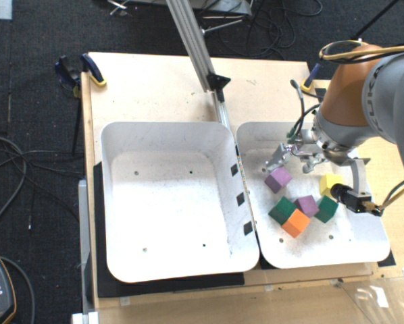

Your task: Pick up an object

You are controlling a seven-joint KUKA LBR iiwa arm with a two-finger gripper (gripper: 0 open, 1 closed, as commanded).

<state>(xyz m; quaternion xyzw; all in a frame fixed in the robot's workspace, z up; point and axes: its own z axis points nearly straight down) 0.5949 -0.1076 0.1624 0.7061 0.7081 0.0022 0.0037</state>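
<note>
— Where were the blocks?

— All in the right bin. A purple block lay nearest the bin's left wall. Further from that wall sat a tight cluster: a green block touching an orange block, a second purple block just beside the orange one, and another green block beyond it. A yellow block lay towards the bin's right side, partly hidden by the arm's hardware.

— And the gripper?

— The gripper hung over the right bin, just above the first purple block, closer to the bin's far wall. Whether it was apart or together I could not tell; nothing showed between its tips.

— The left bin?

— It sat touching the right bin's left edge.
</note>
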